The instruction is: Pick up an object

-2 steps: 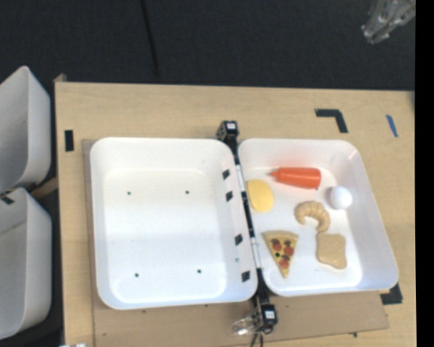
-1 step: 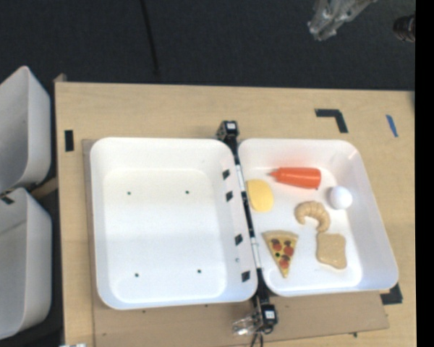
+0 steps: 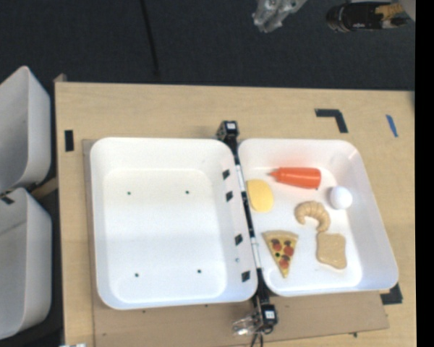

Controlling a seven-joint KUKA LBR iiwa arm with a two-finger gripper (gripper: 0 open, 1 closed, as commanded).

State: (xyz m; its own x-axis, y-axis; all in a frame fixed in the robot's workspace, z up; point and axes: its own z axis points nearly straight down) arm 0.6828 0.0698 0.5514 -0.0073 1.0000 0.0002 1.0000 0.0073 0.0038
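Note:
The right bin [image 3: 362,166] holds several toy foods: an orange-red carrot [image 3: 298,176], a yellow oval piece [image 3: 260,195], a white egg [image 3: 340,197], a croissant [image 3: 313,213], a pizza slice [image 3: 281,251] and a tan toast slice [image 3: 331,251]. My gripper [image 3: 273,11] hangs at the top edge of the camera view, high above and well behind the bins, over the dark floor. It looks blurred and nothing shows between its fingers.
The left bin [image 3: 159,223] adjoins the right one along a hinged middle seam. Both rest on a tan bench [image 3: 166,107]. White moulded shapes [image 3: 11,194] stand at the far left. A dark cable [image 3: 148,27] runs across the floor behind.

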